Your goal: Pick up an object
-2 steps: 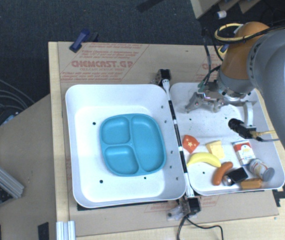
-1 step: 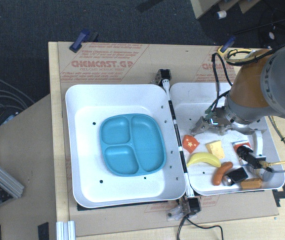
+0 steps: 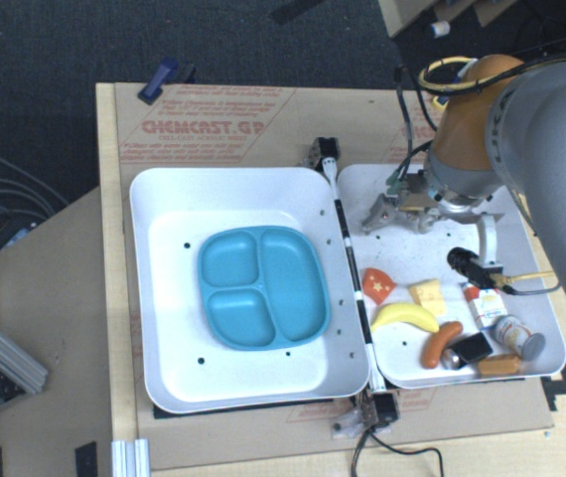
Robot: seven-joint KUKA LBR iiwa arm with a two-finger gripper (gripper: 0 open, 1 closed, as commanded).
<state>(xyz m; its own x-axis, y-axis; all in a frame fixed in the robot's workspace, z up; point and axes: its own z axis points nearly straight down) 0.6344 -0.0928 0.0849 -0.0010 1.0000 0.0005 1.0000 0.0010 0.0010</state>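
Nearest the lens sit a sausage (image 3: 440, 344), banana (image 3: 407, 317) and bottle (image 3: 509, 332), heaped in the right bin (image 3: 394, 365), probably for easy reach, well below the gripper (image 3: 402, 212). It hangs over that bin's far end; whether it is holding anything I cannot tell. Left of it, a blue plate (image 3: 261, 286) sits apart.

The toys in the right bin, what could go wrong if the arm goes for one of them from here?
1. The banana, yellow block, sausage and small bottle lie crowded together, so the gripper may nudge neighbours or catch two.
2. Several sit close to the right bin front wall, which could block a finger.
3. The gripper hangs over the bin's far end, away from the pile, and could close on nothing.
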